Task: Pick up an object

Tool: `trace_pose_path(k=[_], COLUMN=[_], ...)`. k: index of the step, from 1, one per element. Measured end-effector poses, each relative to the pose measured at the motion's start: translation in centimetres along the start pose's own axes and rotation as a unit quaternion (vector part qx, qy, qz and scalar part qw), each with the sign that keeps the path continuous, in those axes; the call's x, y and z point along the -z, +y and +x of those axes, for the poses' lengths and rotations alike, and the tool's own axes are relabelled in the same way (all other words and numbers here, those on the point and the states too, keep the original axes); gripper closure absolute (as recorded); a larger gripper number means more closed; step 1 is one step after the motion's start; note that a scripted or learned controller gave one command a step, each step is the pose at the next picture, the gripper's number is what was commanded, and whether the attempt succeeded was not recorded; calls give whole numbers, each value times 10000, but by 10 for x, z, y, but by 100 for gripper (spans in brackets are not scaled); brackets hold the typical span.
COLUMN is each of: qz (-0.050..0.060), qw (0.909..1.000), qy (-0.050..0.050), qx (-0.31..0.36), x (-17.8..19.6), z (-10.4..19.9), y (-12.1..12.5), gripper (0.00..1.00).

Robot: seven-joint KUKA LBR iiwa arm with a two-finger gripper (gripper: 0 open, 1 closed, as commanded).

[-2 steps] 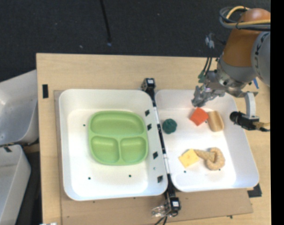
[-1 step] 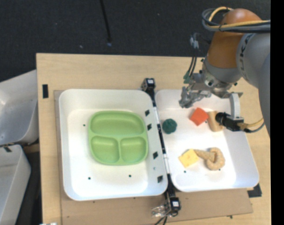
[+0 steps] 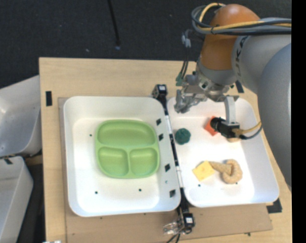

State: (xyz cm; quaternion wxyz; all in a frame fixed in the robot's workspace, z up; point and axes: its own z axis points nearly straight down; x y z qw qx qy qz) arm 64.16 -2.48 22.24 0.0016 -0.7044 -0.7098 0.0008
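The tool [image 3: 184,104] is hanging over the right bin's [image 3: 254,189] upper-left corner; I cannot tell its state. Just below it a dark green ball [image 3: 182,135] is lying, with an orange block [image 3: 211,126] to its lower right.

desk [image 3: 51,75]: we see two bins on it, side by side, inner walls touching
left bin [image 3: 77,196]: holds a divided plate [image 3: 127,148], about centred
right bin [image 3: 264,186]: holds the loose items
ball [image 3: 182,135]: near the right bin's left wall, just right of the divider
block [image 3: 210,125]: right of the ball, toward the back
wedge [image 3: 203,171]: nearer the front, below the ball
curled piece [image 3: 231,171]: just right of the wedge, touching or nearly so
arm [image 3: 228,39]: we see it over the right bin's back edge
hand [image 3: 185,104]: over the right bin's back-left corner, behind the ball
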Motion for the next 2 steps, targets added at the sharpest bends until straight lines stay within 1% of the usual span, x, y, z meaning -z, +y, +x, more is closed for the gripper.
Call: trace_pose_path(k=[1, 2], qz=[3, 1], qw=[10000, 10000], qy=[-2, 0], qx=[-3, 3], x=[7, 18], z=[46, 99], y=[4, 2], gripper=[100, 100])
